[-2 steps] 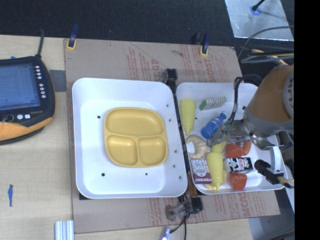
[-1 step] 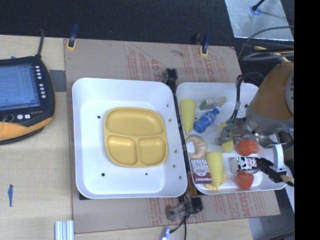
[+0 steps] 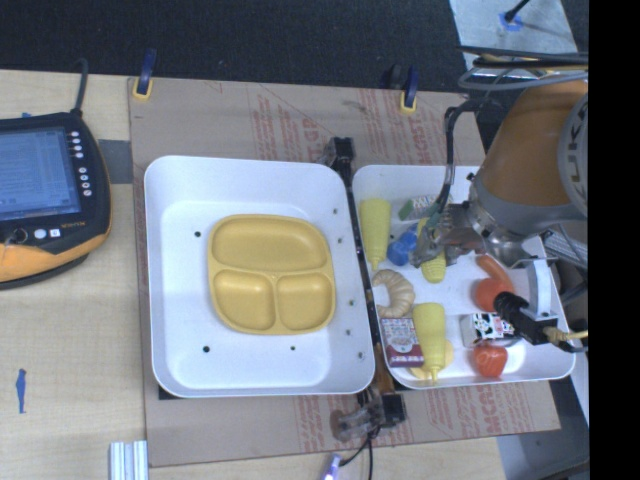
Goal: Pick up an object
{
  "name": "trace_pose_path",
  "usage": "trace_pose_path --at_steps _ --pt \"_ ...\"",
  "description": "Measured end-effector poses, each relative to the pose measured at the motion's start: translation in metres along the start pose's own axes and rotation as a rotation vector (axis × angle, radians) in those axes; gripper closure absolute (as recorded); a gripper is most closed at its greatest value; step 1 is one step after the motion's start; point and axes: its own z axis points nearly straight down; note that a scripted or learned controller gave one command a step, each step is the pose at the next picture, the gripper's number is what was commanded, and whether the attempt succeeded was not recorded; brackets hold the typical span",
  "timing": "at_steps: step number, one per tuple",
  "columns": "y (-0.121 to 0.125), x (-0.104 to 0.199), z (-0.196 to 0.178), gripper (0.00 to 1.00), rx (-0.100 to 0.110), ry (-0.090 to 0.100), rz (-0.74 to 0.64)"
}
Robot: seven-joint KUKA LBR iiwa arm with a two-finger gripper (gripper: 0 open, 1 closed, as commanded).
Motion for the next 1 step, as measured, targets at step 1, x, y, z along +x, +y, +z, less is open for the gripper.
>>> trace_pose_path --at_steps 1 --pt "0.0106 0.0738 -0.0131 1.00 0.002 -0.002 -0.001"
